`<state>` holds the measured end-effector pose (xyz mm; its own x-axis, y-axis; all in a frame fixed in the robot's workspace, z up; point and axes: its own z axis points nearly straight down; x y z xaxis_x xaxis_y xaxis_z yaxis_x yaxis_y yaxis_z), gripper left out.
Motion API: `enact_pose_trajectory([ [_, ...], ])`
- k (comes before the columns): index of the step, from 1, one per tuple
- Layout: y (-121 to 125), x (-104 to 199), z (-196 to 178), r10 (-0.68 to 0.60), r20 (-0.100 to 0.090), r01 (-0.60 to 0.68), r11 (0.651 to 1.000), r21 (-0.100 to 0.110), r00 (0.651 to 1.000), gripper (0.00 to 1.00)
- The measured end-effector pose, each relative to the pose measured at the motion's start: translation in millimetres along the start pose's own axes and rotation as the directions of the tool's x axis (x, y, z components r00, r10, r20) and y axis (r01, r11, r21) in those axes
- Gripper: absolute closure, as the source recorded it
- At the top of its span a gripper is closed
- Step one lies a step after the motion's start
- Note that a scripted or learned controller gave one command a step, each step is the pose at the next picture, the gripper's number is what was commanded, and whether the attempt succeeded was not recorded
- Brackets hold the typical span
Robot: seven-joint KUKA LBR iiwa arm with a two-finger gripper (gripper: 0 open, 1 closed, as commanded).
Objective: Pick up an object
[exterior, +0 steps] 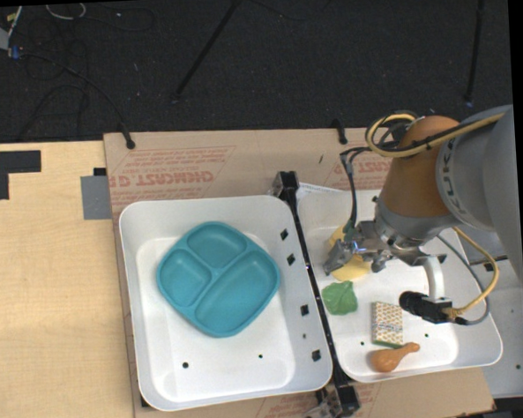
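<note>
Banana was the nearest candidate for the pick: a yellow piece in the right bin, near that bin's left wall and toward its far half, largely covered by the gripper. It lay directly under the tool rather than off to one side, so any coming grasp would be a matter of straight descent and not of sideways travel. Its long axis looked to run roughly left to right across the bin, with one end poking out toward the divider (too much was hidden to be sure of this).

The state of the pincer could not be told; the metal parts at the wrist were a blur against the yellow, and nothing could be seen to be held.

Other things lay in the same bin, all on the near side of the tool: a green lump just beside the banana, a checked box a little further toward the near edge, and an orange drumstick close to the near rim. A teal plate with three compartments sat alone in the left bin, well apart from the arm.

Judging by position alone, the banana was the likely target, with the green lump close enough to be nudged.
</note>
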<state>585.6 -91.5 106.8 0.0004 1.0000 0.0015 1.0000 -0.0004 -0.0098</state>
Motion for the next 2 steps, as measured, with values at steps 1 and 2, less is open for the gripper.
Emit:
enact_pose_trajectory([
  [1,-0.7,0.9,20.8,0.001,0.001,-0.001,1.0,-0.003,1.0,0.0],
  [2,0.3,-0.5,7.6,0.005,0.0,-0.005,1.0,-0.006,1.0,1.0],
])
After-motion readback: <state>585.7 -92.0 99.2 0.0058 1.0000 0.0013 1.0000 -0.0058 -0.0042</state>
